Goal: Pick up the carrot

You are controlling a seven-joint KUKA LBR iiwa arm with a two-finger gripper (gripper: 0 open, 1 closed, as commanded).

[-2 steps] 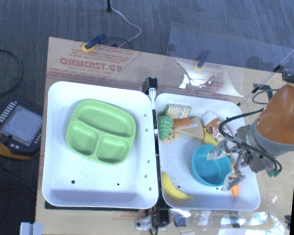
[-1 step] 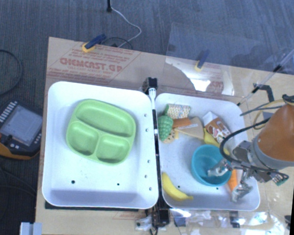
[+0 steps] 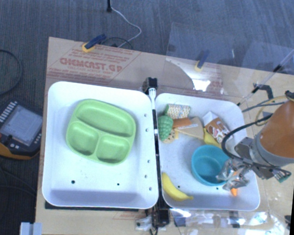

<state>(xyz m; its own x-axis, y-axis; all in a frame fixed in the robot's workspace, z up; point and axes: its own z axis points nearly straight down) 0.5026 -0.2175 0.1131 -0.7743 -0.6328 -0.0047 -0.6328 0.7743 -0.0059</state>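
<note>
**Gripper low in the right bin's near-right corner**

Two-finger metal gripper [image 3: 233,179] down just right of the round blue plastic bowl [image 3: 209,165]; finger spread impossible to tell. Small orange carrot [image 3: 234,191] at the fingertips, whether clamped or merely touched unclear. Close by the right shallow white bin [image 3: 247,203] and its near-right rim. Yellow banana [image 3: 174,188] along the front wall, well apart. Green three-part plastic tray [image 3: 101,131] in the left white bin [image 3: 56,183], open floor around it.
</note>
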